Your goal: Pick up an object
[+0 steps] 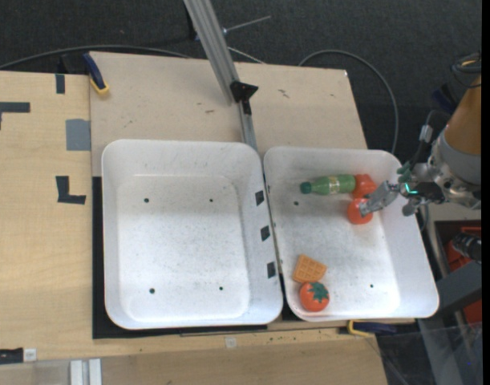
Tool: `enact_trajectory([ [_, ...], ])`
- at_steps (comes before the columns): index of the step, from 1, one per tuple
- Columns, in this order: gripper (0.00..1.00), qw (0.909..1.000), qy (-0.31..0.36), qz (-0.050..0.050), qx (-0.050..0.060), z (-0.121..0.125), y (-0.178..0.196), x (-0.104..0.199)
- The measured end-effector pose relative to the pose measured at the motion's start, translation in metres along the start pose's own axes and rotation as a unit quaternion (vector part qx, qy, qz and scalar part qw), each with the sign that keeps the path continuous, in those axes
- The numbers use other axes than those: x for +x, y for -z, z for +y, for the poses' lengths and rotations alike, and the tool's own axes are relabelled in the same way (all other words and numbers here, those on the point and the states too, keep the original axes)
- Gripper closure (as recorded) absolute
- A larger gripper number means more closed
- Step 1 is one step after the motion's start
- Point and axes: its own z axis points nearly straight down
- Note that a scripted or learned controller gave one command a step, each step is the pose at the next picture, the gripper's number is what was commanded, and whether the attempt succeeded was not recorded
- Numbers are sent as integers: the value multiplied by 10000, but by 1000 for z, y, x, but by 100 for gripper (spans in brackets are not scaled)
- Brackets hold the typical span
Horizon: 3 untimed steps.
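A pale wooden bench on dark carpet carries two shallow white plastic bins; the left bin sits beside the right bin. The arm's body is cut off at the right edge. Its gripper hangs over the right bin's upper right; whether its fingers are spread or pressed together I cannot tell. A green-capped plastic bottle with an orange end lies lengthwise left to right, cap leftward, touching a small red round object partly hidden under the gripper. Near the front wall sit an orange waffle-like square and a red tomato-like toy.
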Motion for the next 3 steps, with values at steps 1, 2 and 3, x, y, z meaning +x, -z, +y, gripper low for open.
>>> enact_trajectory([
  [1, 0, 10000, 7, -6, -24, 1, 2, 0],
  [2, 0, 10000, 4, -5, -1, 3, -41, 2],
  [3, 0, 10000, 2, -4, -6, 1, -101, -4],
])
